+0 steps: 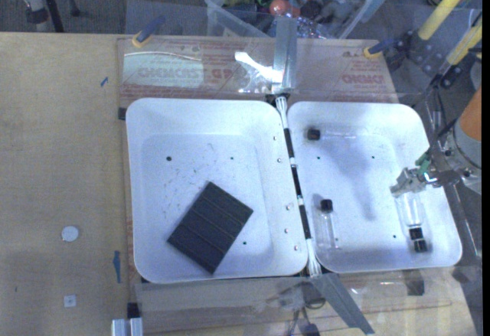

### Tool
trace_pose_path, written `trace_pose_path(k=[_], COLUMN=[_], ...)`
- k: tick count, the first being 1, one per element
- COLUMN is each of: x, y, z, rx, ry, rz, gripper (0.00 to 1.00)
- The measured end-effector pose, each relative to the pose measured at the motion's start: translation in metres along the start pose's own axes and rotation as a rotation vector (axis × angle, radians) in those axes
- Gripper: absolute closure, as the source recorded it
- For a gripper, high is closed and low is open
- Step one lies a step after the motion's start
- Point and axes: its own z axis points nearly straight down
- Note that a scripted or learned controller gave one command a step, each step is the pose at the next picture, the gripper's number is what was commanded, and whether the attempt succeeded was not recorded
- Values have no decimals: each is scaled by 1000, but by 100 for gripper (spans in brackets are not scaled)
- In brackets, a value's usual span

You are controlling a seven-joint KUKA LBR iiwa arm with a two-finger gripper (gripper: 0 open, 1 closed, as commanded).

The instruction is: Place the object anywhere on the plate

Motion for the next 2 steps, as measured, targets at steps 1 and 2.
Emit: trace_pose_path(k=[1,2], x=[72,133], y=[58,130], z=[-67,-156], rx=[1,0], ry=[0,-1], rz=[-20,-49], gripper=[100,100])
